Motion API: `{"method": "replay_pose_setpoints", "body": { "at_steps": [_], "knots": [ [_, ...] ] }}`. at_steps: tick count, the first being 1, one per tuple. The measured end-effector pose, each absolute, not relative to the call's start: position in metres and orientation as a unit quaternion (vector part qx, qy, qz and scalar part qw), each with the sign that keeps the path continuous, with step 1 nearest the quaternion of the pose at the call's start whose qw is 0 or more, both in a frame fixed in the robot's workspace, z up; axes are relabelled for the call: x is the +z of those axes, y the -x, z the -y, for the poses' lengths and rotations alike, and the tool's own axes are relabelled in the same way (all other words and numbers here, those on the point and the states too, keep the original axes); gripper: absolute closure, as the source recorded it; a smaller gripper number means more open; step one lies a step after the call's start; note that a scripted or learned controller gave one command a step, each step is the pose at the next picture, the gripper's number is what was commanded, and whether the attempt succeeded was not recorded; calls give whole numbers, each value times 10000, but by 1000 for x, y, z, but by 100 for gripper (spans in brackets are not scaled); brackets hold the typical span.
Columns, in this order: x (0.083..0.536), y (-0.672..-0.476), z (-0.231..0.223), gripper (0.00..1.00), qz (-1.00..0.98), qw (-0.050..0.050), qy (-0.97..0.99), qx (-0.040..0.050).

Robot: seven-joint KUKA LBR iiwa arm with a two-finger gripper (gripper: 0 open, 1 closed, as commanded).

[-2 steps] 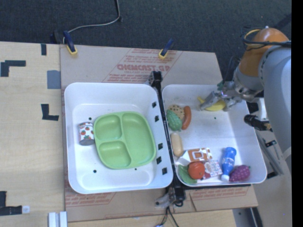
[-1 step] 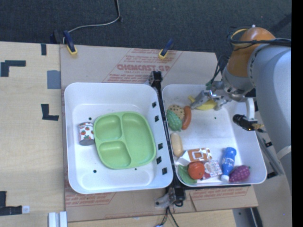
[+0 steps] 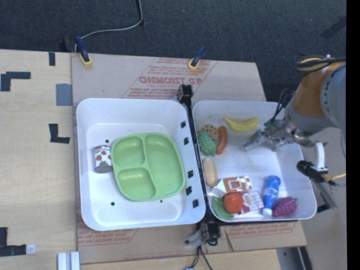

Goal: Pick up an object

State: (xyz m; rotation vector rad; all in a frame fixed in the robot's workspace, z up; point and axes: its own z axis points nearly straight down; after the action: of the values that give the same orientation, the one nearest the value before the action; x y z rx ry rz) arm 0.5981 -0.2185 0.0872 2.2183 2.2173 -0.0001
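Your end effector (image 3: pixel 254 142) hangs over the right bin (image 3: pixel 292 176), near that bin's far right corner, with the arm (image 3: pixel 318 103) reaching in over the right wall. Its two fingers look spread apart, one tip pointing toward the bin's middle, and nothing sits between them, so you hold nothing yet.

The nearest candidate is the banana (image 3: pixel 242 124), lying just beside the end effector against the far wall. You risk a miss there: the banana is curved and low, close to the wall, and a finger coming down on the wall side may catch the rim or push the fruit away.

Toward the bin's left wall, the green vegetable (image 3: pixel 207 143), the red sausage (image 3: pixel 222 139) and a cookie (image 3: pixel 210 131) lie touching one another. If you close there you may pinch two things, or nudge one and lose both. The bread roll (image 3: pixel 210 171) lies apart nearer the middle of that wall and looks the cleanest target.

The near edge is crowded: a tomato (image 3: pixel 233 202), a printed carton (image 3: pixel 237 183), a blue bottle (image 3: pixel 271 191) and purple grapes (image 3: pixel 286 206) sit close together. The bottle lies on its side and will likely roll if one finger touches first.

The left bin (image 3: pixel 90 151) holds a green tray (image 3: pixel 149 166) and a small cup (image 3: pixel 102 158); the tray is probably too wide and flat for the fingers to grip.
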Motion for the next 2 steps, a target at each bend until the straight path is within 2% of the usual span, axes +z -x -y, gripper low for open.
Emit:
{"method": "replay_pose_setpoints", "body": {
  "at_steps": [1,2],
  "knots": [
    [86,-510,201,0,-7068,16,-7074,1],
    [103,-541,118,0,-7079,-9,-7063,-1]
  ]
}}
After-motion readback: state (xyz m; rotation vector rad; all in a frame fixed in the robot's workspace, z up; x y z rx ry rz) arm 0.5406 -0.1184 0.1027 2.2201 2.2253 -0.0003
